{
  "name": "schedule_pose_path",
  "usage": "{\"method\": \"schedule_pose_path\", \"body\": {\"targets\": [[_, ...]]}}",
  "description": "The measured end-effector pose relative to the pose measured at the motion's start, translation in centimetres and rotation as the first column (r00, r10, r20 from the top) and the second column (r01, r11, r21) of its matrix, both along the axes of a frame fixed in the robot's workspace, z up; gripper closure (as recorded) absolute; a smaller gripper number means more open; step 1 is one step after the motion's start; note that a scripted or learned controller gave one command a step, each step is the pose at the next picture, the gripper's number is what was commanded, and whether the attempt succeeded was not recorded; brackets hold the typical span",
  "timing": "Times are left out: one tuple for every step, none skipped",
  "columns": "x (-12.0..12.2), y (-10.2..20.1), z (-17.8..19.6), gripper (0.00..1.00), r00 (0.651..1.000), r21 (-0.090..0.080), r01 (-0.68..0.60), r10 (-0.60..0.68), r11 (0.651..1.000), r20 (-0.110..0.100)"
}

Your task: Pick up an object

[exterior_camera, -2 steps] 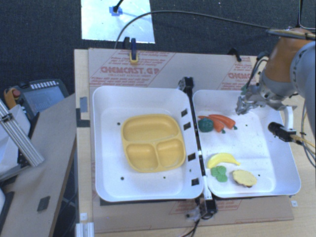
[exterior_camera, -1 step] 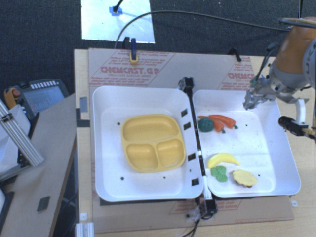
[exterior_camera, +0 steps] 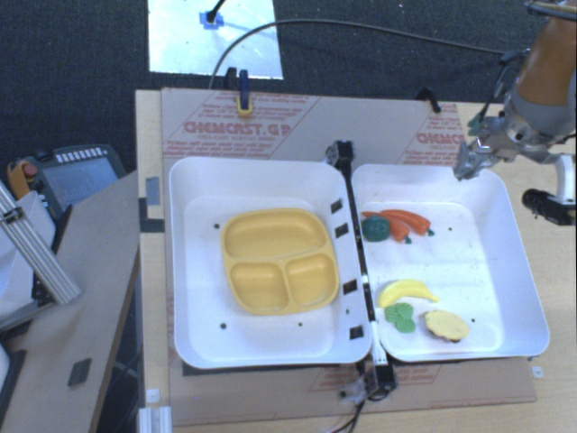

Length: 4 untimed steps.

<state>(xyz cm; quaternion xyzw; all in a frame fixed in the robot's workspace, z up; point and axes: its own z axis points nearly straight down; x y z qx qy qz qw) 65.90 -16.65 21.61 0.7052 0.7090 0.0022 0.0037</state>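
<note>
Gripper (exterior_camera: 468, 163) of the grey arm with its orange band (exterior_camera: 548, 69) hangs over the far rim of the right bin (exterior_camera: 505, 207), near that bin's back corner, with nothing visibly held; at this slant and size, whether it is released or clenched cannot be told. Candidate objects lie in the right bin, all well apart from the tool: an orange toy carrot (exterior_camera: 400, 218) with a dark green round piece (exterior_camera: 376, 229) touching its left end near the divider, and, toward the near edge, a yellow toy banana (exterior_camera: 407, 290), a small green leafy piece (exterior_camera: 400, 317) just beside it, and a tan-and-yellow cookie-like piece (exterior_camera: 446, 326). These look like light, rigid plastic play food with smooth, probably slippery skins and little fragility; the carrot and banana would likely be best taken across the narrow middle, fingers set square to the long axis, while the flat pieces offer less to grip. Left bin (exterior_camera: 194, 269) holds a yellow three-compartment tray (exterior_camera: 278, 260). Both bins rest on a cardboard sheet (exterior_camera: 297, 124) atop the wooden bench (exterior_camera: 149, 133); the bin floors are smooth and white with low walls. Beyond lie dark carpet (exterior_camera: 72, 52), a pale floor panel (exterior_camera: 212, 25) and a cable (exterior_camera: 361, 31); a teach pendant (exterior_camera: 81, 174) sits at left.
</note>
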Motion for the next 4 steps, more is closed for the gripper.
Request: {"method": "schedule_pose_path", "body": {"targets": [[0.2, 0.0, 5.5, 1.00, 1.000, 0.000, 0.000, 0.000, 1.000, 0.000], [-0.8, 5.4, 4.2, 1.00, 1.000, 0.004, -0.004, 0.004, 1.000, -0.008], [-2.7, 9.5, 3.0, 1.00, 1.000, 0.004, -0.003, 0.003, 1.000, -0.008], [-5.2, 14.5, 3.3, 1.00, 1.000, 0.004, -0.004, 0.004, 1.000, -0.009]]}}
